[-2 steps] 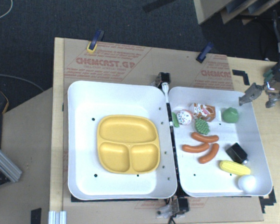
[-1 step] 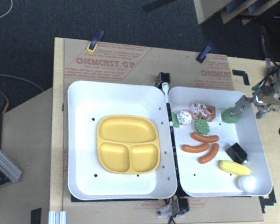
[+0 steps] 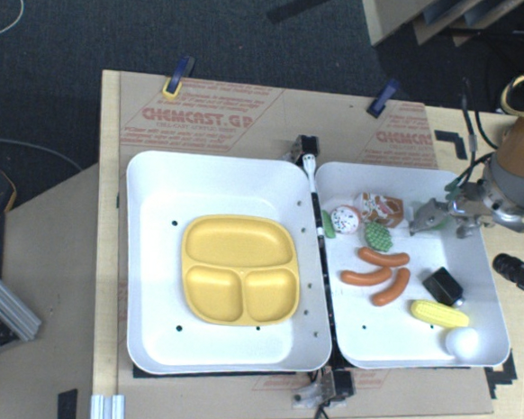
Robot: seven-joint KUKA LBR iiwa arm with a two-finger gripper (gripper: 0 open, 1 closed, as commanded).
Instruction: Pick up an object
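Right bin [image 3: 343,332]: near-left floor bare, easy reach. Middle crowded, three sausages [image 3: 381,277] close together, green piece [image 3: 378,236] and round white item [image 3: 343,221] just behind them. Black block [image 3: 443,286], corn [image 3: 439,313], white ball [image 3: 461,341] packed along near-right wall. Left bin [image 3: 142,240]: yellow tray [image 3: 239,268] fills centre, bare margins around it
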